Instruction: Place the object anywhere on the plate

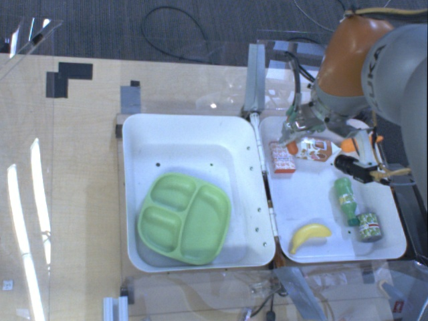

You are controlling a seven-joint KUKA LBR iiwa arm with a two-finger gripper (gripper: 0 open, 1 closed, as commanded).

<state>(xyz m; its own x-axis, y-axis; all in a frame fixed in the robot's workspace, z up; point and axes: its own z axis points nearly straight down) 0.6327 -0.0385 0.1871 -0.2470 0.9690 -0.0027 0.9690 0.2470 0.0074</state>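
Claw [292,131]: low over the back of the right bin [301,199]; whether spread or pinched, cannot tell; nothing visibly held.
Candidate object: small red carton [282,158], lying flat just below the claw; a flat snack packet [313,150] just right of it.
Further out: green bottle [345,200] and small can [368,227] well below-right; banana [310,235] well below.
Plate [185,217]: green, divided, in the left bin [180,146], far left and below the claw.
Handling (judged): carton light, stiff, slightly crushable; grip across its narrow sides; packet soft, slippery film, likely to slide.
Risk: carton sits near the bin wall; fingers may clip it.
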